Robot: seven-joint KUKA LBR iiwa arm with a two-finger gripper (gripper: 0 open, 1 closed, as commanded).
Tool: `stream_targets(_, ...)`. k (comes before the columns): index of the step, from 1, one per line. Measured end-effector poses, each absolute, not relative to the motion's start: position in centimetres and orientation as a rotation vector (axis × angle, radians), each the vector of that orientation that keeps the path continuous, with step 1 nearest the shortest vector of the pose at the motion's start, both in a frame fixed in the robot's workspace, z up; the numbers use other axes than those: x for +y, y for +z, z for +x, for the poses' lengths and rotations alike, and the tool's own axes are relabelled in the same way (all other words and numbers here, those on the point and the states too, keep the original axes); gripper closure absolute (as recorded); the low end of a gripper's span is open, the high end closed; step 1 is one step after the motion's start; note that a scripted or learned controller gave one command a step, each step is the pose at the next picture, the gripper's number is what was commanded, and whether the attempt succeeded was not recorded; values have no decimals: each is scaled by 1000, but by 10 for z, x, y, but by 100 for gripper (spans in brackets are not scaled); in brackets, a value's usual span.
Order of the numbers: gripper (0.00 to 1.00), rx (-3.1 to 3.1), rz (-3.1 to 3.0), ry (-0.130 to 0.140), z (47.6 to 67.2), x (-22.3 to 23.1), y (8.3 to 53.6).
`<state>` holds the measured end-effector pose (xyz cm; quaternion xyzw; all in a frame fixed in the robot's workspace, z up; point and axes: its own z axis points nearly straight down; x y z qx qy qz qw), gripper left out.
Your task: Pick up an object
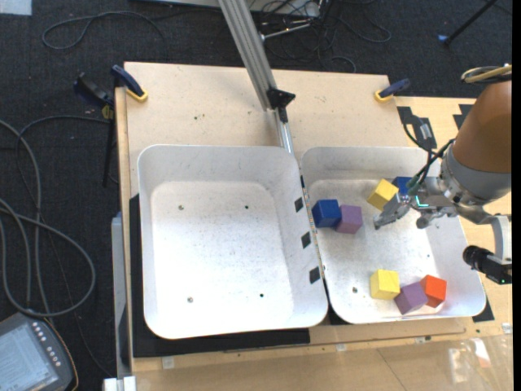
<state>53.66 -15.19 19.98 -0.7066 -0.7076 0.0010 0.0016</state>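
Several small cubes lie in the right bin. A blue cube and a purple cube touch each other near its left wall. A yellow cube sits further right, with another blue piece just behind it, partly hidden by the wrist. At the front are a yellow cube, a purple cube and an orange cube. My gripper hangs low over the bin floor just right of and below the upper yellow cube, open, with nothing between its fingers.
The left bin lies beside the right one, sharing a raised middle wall. A slanted metal pole runs from the back down to the bins' junction. Clamps mark the board's back corners.
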Motion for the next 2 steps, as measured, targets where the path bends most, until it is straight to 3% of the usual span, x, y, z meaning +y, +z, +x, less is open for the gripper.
stream_targets(1, 0, -2221, -2222, 0, 537, -152, 202)
stream_targets(2, 0, -2217, -2218, 5, 534, -145, 139)
